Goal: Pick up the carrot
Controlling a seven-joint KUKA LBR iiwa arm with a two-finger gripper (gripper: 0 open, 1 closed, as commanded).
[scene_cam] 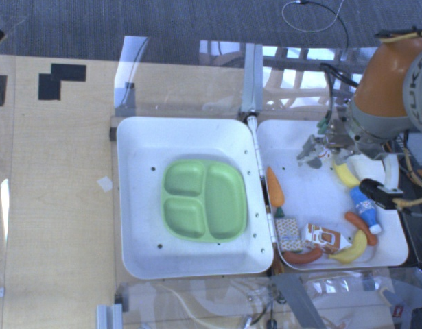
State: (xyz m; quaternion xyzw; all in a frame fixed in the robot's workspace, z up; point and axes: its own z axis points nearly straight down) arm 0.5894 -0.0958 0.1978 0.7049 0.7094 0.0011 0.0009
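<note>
The carrot (275,188) lies in the right bin (293,137), tight against its left wall, long axis running up and down the camera view with the green top at the lower end. The jaws (313,151) hang above and to the carrot's right, well apart from it, nothing visible between them; whether wide or narrow cannot be told. Judged from here, reaching it means travelling left and toward the view's bottom, closing across the carrot's width.
</note>
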